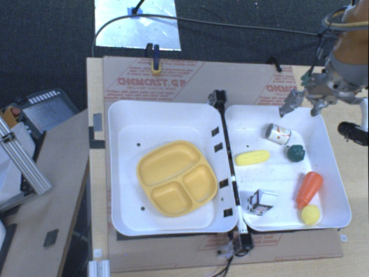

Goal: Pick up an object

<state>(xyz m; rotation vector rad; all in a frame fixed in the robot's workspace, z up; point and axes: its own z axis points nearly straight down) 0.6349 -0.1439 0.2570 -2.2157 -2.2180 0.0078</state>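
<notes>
On cardboard-topped bench [173, 77], 2 white bins [121, 154].

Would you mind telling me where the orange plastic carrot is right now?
The orange plastic carrot lies in the right white bin, near its right edge, just above the small yellow ball.

This looks like a robot lab, not a home. A big grey and orange arm [349, 45] reaches in, and its gripper [304, 101] hangs over the far edge of a white bin [331, 154]. Toys lie in that bin just below the gripper: a corn cob [252, 157], a carrot [309, 189] and a small can [278, 134]. A second bin [121, 172] sits further off to the side and has a yellow tray [174, 178] in it. Both bins rest on a brown board [173, 81] held by a clamp [155, 59]. Black cables [230, 25] run across the dark floor behind the gripper. Far across from it sits a metal bar [23, 160] and a grey box [49, 109].
</notes>
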